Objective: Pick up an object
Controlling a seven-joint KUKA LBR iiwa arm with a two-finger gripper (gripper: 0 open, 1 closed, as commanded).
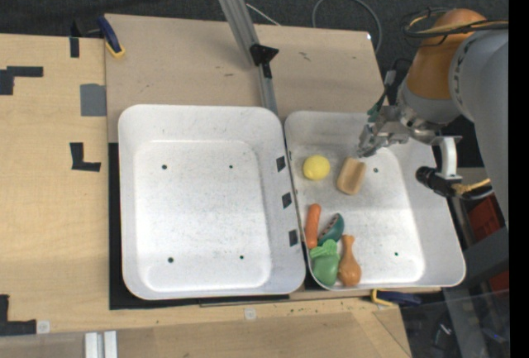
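The gripper (369,141) hangs just above and right of the tan block (351,176) in the right bin (430,265), seemingly lining up on it; nothing sits between its fingers, and whether they're wide or narrow I can't tell. The yellow ball (315,167) lies close beside the block and could get nudged. The carrot (312,225), green toy (326,260) and orange drumstick (350,262) cluster near the front edge.

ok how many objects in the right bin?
5, maybe more hidden in the pile: yellow ball and tan block mid-bin; carrot, green toy and orange drumstick clustered at the near left corner.
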